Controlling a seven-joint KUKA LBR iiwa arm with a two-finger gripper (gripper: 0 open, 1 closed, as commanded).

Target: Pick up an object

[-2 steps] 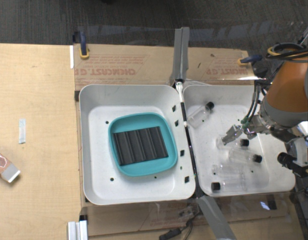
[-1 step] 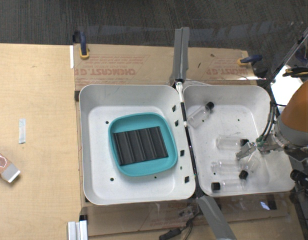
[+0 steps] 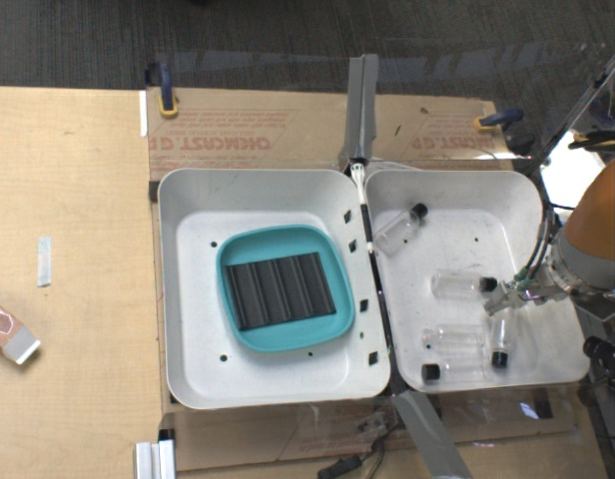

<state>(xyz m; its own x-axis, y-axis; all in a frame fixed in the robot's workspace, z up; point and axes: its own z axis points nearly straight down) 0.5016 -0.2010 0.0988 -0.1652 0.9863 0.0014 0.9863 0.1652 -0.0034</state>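
Hand (image 3: 502, 302) — right bin (image 3: 457, 193) | clear vial (image 3: 463, 287) just beside — left

Tray (image 3: 285, 289) in left bin (image 3: 188, 267), vials (image 3: 457, 345) in right bin (image 3: 457, 193)

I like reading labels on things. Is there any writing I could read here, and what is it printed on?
"CHEMCAST GP", red print seen upside down, on the cardboard sheet behind the left bin; the last letters are uncertain.
Red print on the cardboard behind the right bin: too faint to read.
Small packet at the left edge: markings too blurred to read.
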